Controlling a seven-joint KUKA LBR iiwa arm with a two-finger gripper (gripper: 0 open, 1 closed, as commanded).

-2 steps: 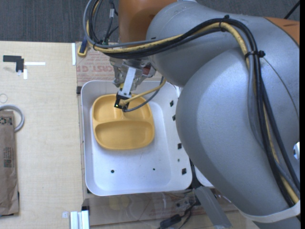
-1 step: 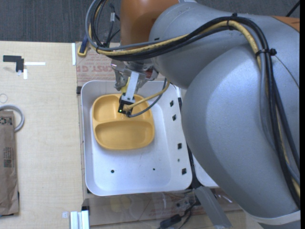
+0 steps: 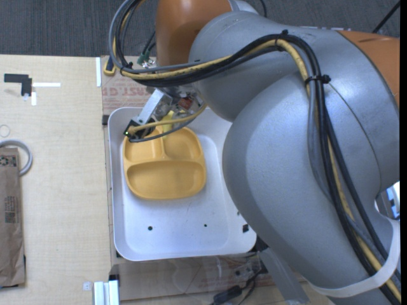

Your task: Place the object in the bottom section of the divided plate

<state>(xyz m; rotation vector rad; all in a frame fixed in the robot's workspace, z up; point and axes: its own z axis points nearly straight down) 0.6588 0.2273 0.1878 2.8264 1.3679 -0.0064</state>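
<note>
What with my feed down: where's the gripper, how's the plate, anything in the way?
Gripper over top-left section of divided plate. Plate in white bin, bottom section bare. Arm overhangs bin's right side.

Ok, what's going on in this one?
The grey KUKA arm reaches in from the right, its gripper hanging over the upper sections of the yellow divided plate, which sits in the white bin. Its cables block the view there, so whether it carries anything cannot be told. The plate's large bottom section shows bare yellow, so the placing looks not yet done.
</note>
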